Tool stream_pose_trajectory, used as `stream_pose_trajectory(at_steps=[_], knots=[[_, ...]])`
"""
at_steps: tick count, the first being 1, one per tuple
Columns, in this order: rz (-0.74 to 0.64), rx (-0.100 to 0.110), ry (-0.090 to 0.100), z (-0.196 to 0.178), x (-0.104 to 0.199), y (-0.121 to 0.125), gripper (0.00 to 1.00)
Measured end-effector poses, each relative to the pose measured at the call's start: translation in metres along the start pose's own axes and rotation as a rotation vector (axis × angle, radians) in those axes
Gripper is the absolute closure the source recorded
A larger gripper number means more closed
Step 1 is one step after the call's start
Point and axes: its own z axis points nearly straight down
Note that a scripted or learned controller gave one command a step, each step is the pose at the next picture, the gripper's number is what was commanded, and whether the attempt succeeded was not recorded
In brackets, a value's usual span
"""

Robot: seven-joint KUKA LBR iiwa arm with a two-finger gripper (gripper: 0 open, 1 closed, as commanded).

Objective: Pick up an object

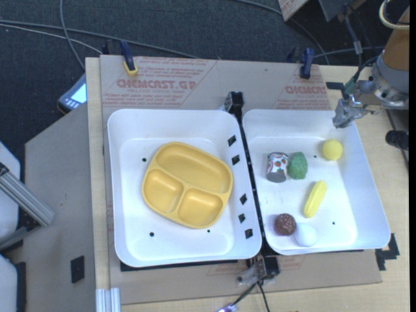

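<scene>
From my seat I have the pincer (342,117) in the upper right of the frame, hanging over the far rim of the right-hand shallow white bin (364,194), at the end of the grey arm that comes in from the right edge. It is small and dark against the rim, and I cannot tell how it is set or that it carries anything. The closest candidate is the small round yellow ball (332,149), which lies just below the pincer in the picture and a touch to the left, inside the bin near its upper right corner. Being round, it offers no long axis to line up with. The elongated yellow corn-shaped toy (315,198) sits lower in the bin, its length running from upper right to lower left. I judge the ball the natural target: a short drop toward the frame's bottom.
</scene>
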Motion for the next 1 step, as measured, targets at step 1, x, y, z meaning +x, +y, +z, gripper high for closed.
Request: stream_pose_trajectory(at_steps=[1], knots=[[-0.005, 0.003, 0.004, -0.015, 0.0537, 0.0017, 1.0]])
